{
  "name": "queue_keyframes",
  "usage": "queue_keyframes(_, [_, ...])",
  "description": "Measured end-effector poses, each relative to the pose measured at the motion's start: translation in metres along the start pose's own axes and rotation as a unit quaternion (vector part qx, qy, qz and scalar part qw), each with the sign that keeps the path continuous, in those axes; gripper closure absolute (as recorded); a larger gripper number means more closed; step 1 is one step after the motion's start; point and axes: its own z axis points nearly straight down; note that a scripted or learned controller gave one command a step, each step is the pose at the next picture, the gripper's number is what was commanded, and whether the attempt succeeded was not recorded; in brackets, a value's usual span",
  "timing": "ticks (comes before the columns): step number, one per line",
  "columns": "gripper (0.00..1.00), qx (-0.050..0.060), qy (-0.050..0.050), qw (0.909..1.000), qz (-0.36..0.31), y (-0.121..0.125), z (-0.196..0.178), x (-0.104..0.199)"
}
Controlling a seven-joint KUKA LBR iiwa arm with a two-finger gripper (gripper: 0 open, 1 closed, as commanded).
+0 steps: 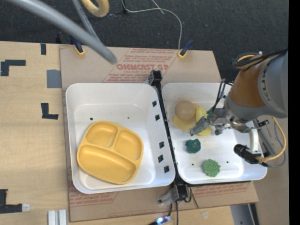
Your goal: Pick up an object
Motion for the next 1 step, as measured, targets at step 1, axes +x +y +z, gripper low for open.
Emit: queue_keyframes(1, [1.0,-0.001,0.0,1.0,-0.001,0.0008,-0.0133,0.001])
